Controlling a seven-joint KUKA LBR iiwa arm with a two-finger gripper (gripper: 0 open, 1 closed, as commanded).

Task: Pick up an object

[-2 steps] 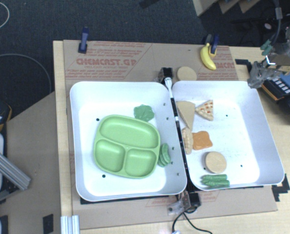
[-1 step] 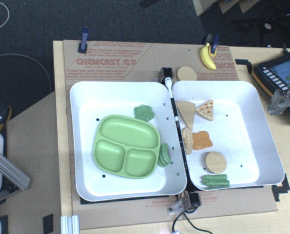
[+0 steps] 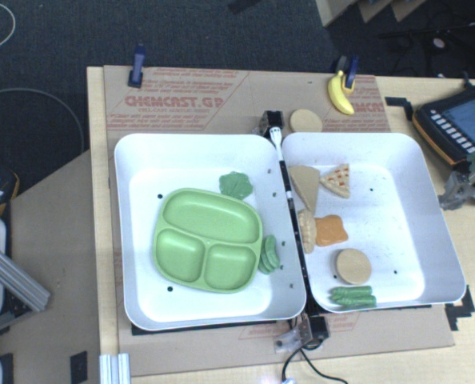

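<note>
Nearest the camera, a black cable [image 3: 301, 357] is seen trailing off the front edge of the brown paper-faced board [image 3: 181, 98], which is printed with red lettering. On it the two glossy white bins are set touching: the left bin [image 3: 133, 214] and the right bin [image 3: 413, 214]. A matte green three-compartment plate [image 3: 209, 238] lies in the left bin, with a ruffled green leaf piece [image 3: 236, 185] at its far rim and green ridged slices [image 3: 269, 254] at its right rim. In the right bin are spread a tan wedge [image 3: 304, 184], an orange slab [image 3: 330, 230], a round tan biscuit [image 3: 353, 266], a pizza slice [image 3: 336, 179] and green pods [image 3: 353, 297]. A yellow banana [image 3: 341, 94] lies behind the bins. The state of the gripper cannot be told.
</note>
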